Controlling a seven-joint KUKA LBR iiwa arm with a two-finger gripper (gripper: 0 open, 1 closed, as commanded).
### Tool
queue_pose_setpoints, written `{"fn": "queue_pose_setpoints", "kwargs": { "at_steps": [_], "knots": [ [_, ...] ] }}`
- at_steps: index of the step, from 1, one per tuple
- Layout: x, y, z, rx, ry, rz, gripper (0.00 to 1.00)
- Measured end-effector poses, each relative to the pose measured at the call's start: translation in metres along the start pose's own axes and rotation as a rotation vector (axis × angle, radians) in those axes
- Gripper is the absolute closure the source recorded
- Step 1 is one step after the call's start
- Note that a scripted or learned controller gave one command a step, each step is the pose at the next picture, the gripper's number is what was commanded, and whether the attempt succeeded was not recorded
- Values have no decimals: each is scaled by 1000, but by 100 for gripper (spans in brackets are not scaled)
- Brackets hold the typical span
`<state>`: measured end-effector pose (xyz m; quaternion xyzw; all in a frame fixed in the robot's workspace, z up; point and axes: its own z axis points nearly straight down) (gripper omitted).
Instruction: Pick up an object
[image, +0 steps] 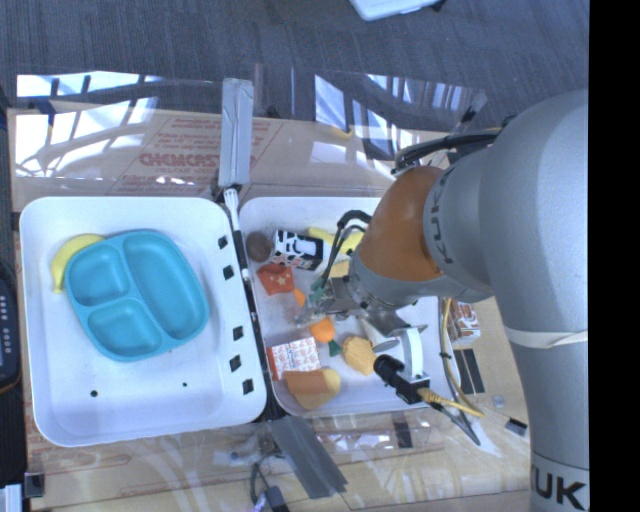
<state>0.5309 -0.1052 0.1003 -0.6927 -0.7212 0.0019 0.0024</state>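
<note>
Two white bins (40, 400), hand (325, 300) low over right bin's small toys, grip state unclear.

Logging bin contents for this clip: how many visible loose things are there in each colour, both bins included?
Blue: 1, moulded plastic divided plate
Yellow: 2, curved banana; bumpy corn-like piece
Red: 2, small carton; printed packet
Black-and-white: 1, patterned can
Orange: 1, small chunk
Tan: 1, bread-like block
Total: 8; others may be hidden under the arm.
</note>
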Motion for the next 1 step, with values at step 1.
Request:
{"fn": "queue_pose_setpoints", "kwargs": {
  "at_steps": [1],
  "knots": [
    [59,94,-95,-11,0,-6,100]
  ]
}}
